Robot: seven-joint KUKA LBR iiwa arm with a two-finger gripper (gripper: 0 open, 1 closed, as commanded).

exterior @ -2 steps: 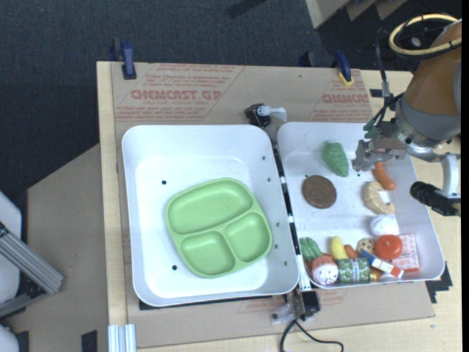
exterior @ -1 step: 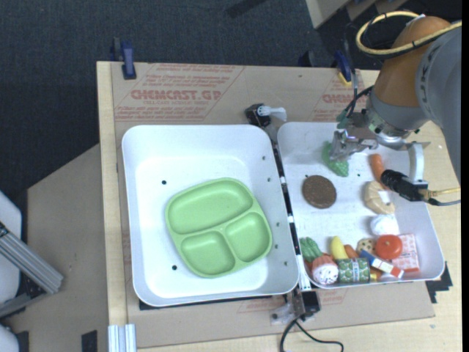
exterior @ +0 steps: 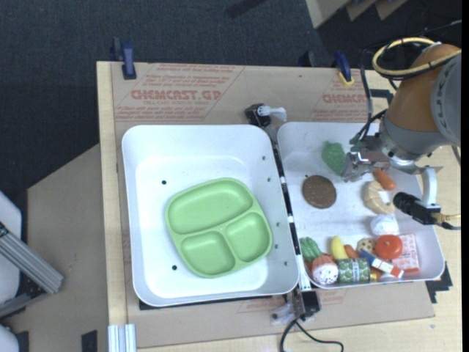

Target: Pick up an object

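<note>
A: Where is the gripper?
B: Low over the right bin, by its far edge, just beside the green object. How it is set, I cannot tell.
A: And the rest?
B: The brown disc lies mid-bin; small toys crowd the near edge. The left bin holds 1 green 3-compartment tray.

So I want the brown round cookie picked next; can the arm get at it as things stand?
Probably yes. The brown cookie lies flat on bare bin floor, apart from the other items, and the end effector hangs just beside it with nothing between.
</note>
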